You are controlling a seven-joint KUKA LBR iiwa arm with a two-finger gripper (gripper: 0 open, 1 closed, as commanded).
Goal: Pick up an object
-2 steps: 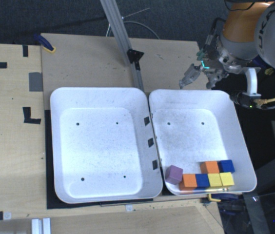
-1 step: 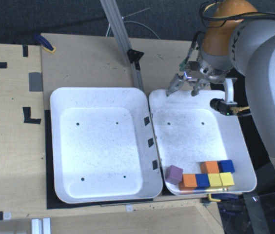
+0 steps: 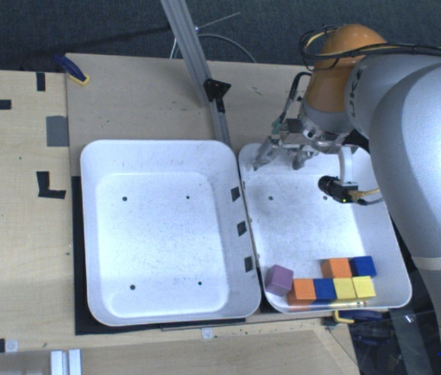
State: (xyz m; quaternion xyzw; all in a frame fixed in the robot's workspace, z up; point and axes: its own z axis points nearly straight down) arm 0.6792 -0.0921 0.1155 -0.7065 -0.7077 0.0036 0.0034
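Blocks lie clustered at the near edge of the right bin (image 3: pixel 377 244): a purple block (image 3: pixel 280 278) at the left end, then an orange block (image 3: pixel 304 289), a blue block (image 3: pixel 324 288) and two yellow blocks (image 3: pixel 354 288) in the front row, with a second orange block (image 3: pixel 335 268) and a second blue block (image 3: pixel 363 266) just behind. Most of these touch their neighbours; the purple block stands slightly apart and sits tilted, which makes it the most accessible candidate.

Left bin (image 3: pixel 95 209) holds no blocks and plays no part in this step.

At the far edge of the right bin, the claw (image 3: pixel 283 156) hangs over the rim with its fingers spread and nothing between them. It is well apart from the cluster.

Procedure, as judged from this layout: bring the claw toward the near edge, centre it over the purple block, align the fingers with two free faces, descend, then close. Avoid the packed row, where fingers have no room to enter. Keep clear of the bin wall beside the blocks during descent.
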